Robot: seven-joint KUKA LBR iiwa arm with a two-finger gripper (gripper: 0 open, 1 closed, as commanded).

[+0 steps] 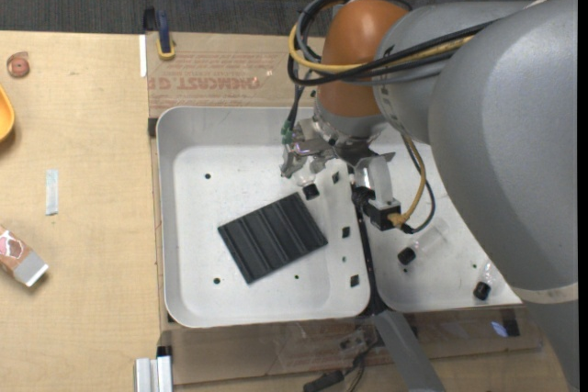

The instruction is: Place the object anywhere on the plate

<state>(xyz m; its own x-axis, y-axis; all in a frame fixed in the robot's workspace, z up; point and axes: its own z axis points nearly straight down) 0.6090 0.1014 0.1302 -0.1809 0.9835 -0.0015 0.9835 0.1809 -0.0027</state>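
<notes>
Two shallow white bins sit side by side, the left bin (pixel 184 225) and the right bin (pixel 441 275). One grey arm reaches in from 3 o'clock.

Count, left bin: one black ribbed plate (pixel 273 239), lying flat near the bin's centre and turned askew to the walls. Also several small dark dots on the floor, probably holes.

Count, right bin: two small dark pieces. The nearer piece (pixel 405 258) is at 3 o'clock from the plate. The farther piece (pixel 480 292) is toward 4 o'clock, close to the bin's rim. I take one of these to be the object; which one, I cannot tell.

Gripper (pixel 309 172): over the left bin, at 1 o'clock from the plate and near its upper corner. The wrist and cables hide it, so I cannot tell whether it is spread, pressed together or pinching anything.

Handling (judgement): either piece looks tiny, rigid and very light. It should be easy to lift but easy to flick away or miss. Best taken across its narrow sides, straight from above, and centred. The plate's ribs should stop it sliding once set down.

Count, bench at 9 o'clock: one wrapped eraser-like block (pixel 23 258), one pale strip (pixel 51 193) and one reddish disc (pixel 16 64).
</notes>
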